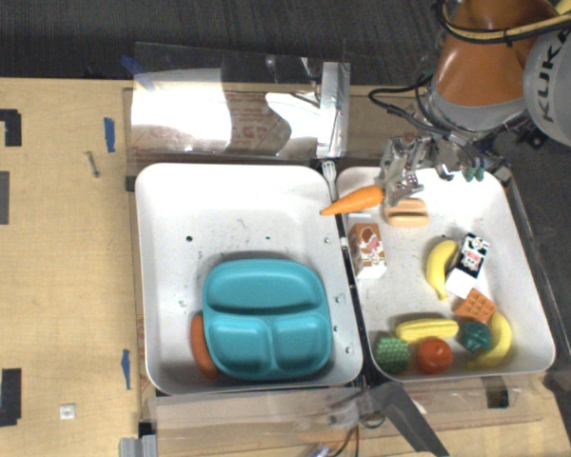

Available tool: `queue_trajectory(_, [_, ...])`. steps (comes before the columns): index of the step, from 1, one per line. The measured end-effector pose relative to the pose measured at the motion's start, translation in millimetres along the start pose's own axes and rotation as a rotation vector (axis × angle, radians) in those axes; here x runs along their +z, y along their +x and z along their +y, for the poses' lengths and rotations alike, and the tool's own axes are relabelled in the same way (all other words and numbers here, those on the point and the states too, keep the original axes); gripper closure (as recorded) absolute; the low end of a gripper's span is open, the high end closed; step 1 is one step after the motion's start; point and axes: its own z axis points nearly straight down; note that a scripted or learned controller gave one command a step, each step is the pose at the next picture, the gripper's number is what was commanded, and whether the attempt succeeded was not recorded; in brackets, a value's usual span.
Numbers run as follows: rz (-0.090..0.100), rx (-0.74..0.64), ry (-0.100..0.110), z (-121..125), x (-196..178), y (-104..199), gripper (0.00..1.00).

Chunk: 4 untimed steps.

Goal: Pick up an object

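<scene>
Camera view: the gripper [401, 185] is seen low over the far end of the bin on the view's right [519, 255]. It is just to that bin's side of the shared rim [346, 284], which divides it from the bin on the view's left [238, 212]. Whether the claw is spread or pressed together cannot be told, as its tip is masked by its own hardware.

The carrot [354, 200], judged to be the target, is laid across the far end of the shared rim. Its thick end is beside the gripper and its point projects over the left-view bin. Contact between claw and carrot cannot be confirmed.

The following hazards are judged to apply:

1. Only the thick end of the carrot is presented to the gripper. If it is gripped there, the tapered body is likely to pivot or slip out during the lift.
2. The carrot appears to be borne on the shared rim. A downward push may tip it off the rim and away from the gripper.
3. The bun [406, 213] is placed just beside the gripper, on the side away from the shared rim. It may be caught or shoved together with the carrot.
4. The small printed box [366, 248] is placed just beside the shared rim, nearer the camera. A dropped carrot may be deflected by it.

The banana [442, 266] is well apart from the shared rim and is not considered at risk.
</scene>
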Motion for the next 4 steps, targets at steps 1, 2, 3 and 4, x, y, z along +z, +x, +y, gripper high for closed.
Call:
queue_trajectory(1, [-0.007, -0.163, 0.003, -14.2, -76.3, 0.7, 1.0])
queue_trajectory(2, [-0.002, -0.238, 0.0, 11.7, -92.2, -3.0, 1.0])
queue_trajectory(3, [-0.001, -0.459, -0.001, -12.0, -90.0, 1.4, 1.0])
queue_trajectory(4, [0.005, -0.65, -0.005, -10.6, -71.2, 1.9, 1.0])
